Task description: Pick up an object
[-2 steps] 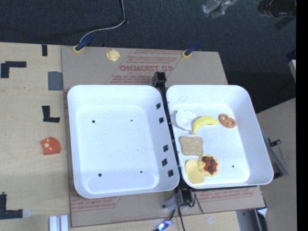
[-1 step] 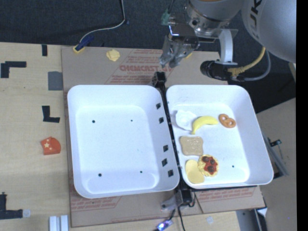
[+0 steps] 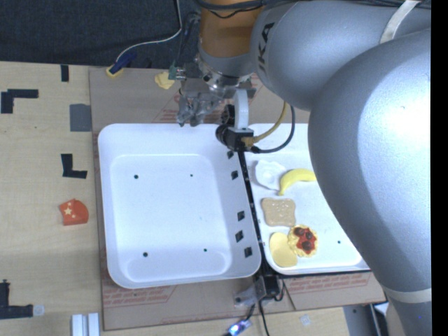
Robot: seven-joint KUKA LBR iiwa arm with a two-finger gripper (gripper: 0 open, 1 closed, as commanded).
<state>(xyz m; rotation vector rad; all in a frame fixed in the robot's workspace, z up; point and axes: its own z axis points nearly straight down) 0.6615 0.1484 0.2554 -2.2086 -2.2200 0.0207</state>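
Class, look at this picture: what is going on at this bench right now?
A grey robot arm with an orange band reaches in from the right, its gripper hanging over the far rim of the left shallow white bin. The right white bin holds a yellow toy banana, a tan toast slice, a pale round piece topped with red and a white piece. A red strawberry-like toy lies on the bench outside the bins. Nothing has been lifted yet.
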